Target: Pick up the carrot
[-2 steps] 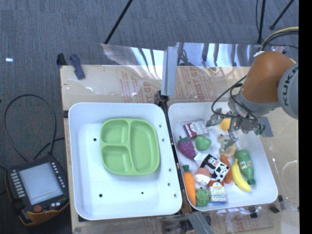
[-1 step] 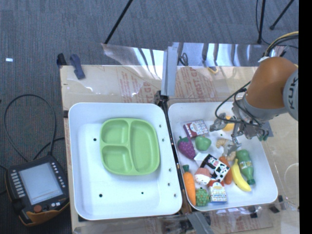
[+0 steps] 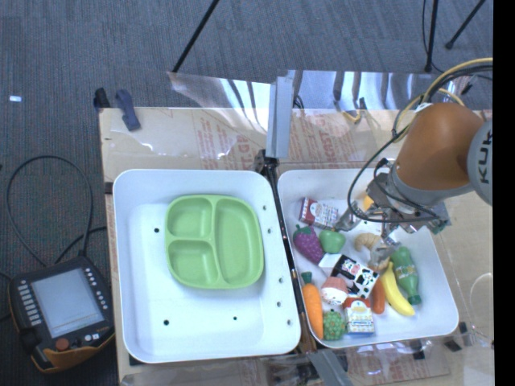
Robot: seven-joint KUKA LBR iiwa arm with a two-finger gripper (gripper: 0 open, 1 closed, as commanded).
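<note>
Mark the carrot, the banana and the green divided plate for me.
carrot (image 3: 312, 310): camera view, middle of its orange body.
banana (image 3: 394, 293): camera view, middle of its yellow curve.
green divided plate (image 3: 239, 240): camera view, floor of its large right compartment.

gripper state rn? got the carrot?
End effector: over the right bin, open or shut cannot be told. Carrot lies at the bin's near-left edge, not held.

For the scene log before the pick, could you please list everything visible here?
carrot: 1, orange, right bin, near left wall
grapes: 1, purple, right bin
banana: 1, yellow, right bin
bottle: 1, green, beside banana
carton: 1, red and white, right bin, far side
divided plate: 1, green, left bin
bins: 2, white, side by side
pendant: 1, grey, floor at left
arm: 1, orange band, over right bin
</note>
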